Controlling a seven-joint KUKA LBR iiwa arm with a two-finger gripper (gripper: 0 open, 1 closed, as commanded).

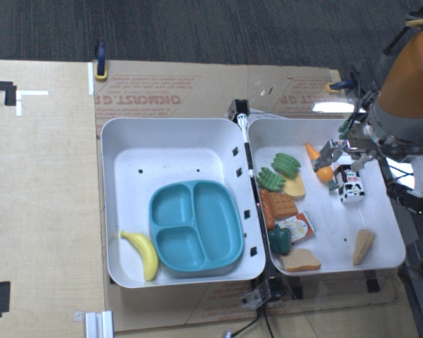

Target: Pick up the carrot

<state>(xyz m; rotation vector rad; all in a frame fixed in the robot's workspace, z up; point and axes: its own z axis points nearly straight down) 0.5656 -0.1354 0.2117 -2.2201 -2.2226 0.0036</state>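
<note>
Carrot in right bin, far side, under tool. Tool state unclear; cannot tell whether it pinches carrot. Risk: carrot slipping out, tool snagging neighbouring cow toy.

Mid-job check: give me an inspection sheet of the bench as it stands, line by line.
Surface: two white bins side by side on cardboard; left bin, right bin.
Job's things: carrot in the right bin's far part, right at the gripper; whether it is gripped cannot be told.
Clutter: left bin holds a blue divided plate and a banana. Right bin holds green leafy pieces, a waffle-like piece, a bread slice, a tan wedge and a black-and-white toy.
Grippers: gripper low over the right bin, beside the carrot.
Cables: dark cables at the near edge between the bins.
Surroundings: dark carpet beyond the bench; clamps on the cardboard's far edge.
</note>
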